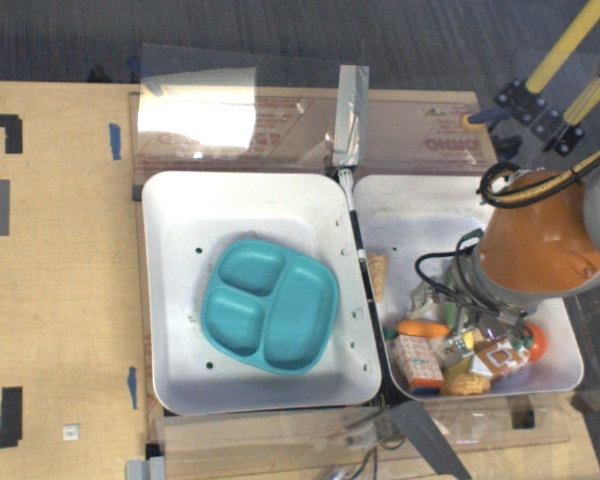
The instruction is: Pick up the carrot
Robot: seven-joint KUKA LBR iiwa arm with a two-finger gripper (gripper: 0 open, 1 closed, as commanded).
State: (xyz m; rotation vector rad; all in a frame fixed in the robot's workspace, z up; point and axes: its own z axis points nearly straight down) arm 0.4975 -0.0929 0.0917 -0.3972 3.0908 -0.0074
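The carrot (421, 328), a short orange piece with a green end, lies in the right bin (410, 208) near its front left. My gripper (472, 320) hangs low over the cluttered front of that bin, just to the right of the carrot and close to it. The wrist with its orange band (535, 240) and dark cables covers much of the gripper, and I cannot see anything held in it.
A teal divided plate (270, 306) sits in the left bin (180, 218). Around the carrot lie a small red-and-white box (417, 361), a tan piece (467, 383), an orange-red round item (536, 342) and a beige wafer (377, 273) by the divider.
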